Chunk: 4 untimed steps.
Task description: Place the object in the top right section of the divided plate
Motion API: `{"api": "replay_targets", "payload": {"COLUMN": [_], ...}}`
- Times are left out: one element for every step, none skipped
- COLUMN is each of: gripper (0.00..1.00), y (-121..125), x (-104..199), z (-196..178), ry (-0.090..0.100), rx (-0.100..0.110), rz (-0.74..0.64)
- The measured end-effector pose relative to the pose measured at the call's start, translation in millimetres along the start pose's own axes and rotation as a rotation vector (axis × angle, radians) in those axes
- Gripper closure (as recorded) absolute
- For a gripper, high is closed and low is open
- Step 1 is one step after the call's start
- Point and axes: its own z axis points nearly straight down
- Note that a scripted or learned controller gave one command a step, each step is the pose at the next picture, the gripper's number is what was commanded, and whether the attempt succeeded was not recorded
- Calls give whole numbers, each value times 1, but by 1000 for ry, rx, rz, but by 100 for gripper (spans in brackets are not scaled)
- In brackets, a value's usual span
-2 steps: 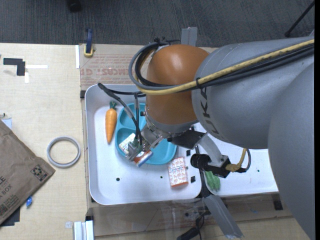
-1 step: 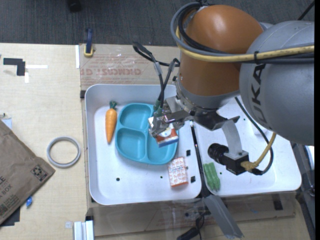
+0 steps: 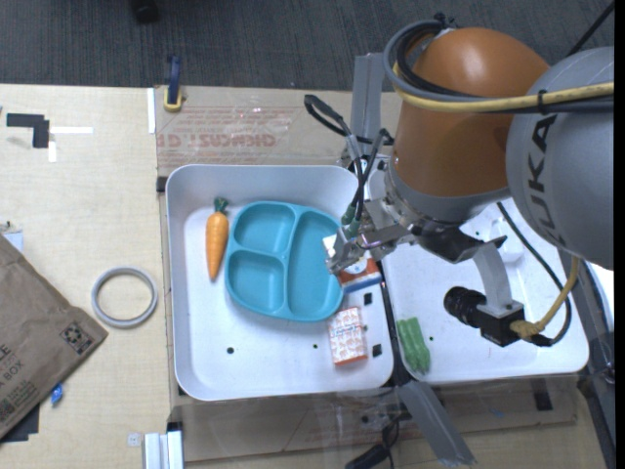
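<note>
A blue divided plate (image 3: 283, 260) with three sections lies in the left white bin (image 3: 195, 350). My gripper (image 3: 342, 252) hangs over the plate's right rim, beside the bin's right wall. A small white carton with red and blue edges (image 3: 359, 275) sits right under and against the gripper, partly hidden by it. Whether the carton is gripped is hidden from this angle. The arm's orange band and grey body cover the upper part of the right bin.
An orange carrot (image 3: 216, 241) lies left of the plate. A red-and-white packet (image 3: 348, 337) lies at the front of the left bin. A green object (image 3: 414, 345) rests in the right bin (image 3: 508, 360). A tape ring (image 3: 124, 296) sits on the bench.
</note>
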Motion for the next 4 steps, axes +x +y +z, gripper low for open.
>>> {"api": "replay_targets", "payload": {"gripper": [100,0,0,100], "y": [14,14,153,152], "x": [52,52,56,55], "z": [140,139,186,178], "ry": [0,0,-1,-4], "rx": [2,1,0,3], "rz": [130,130,395,393]}}
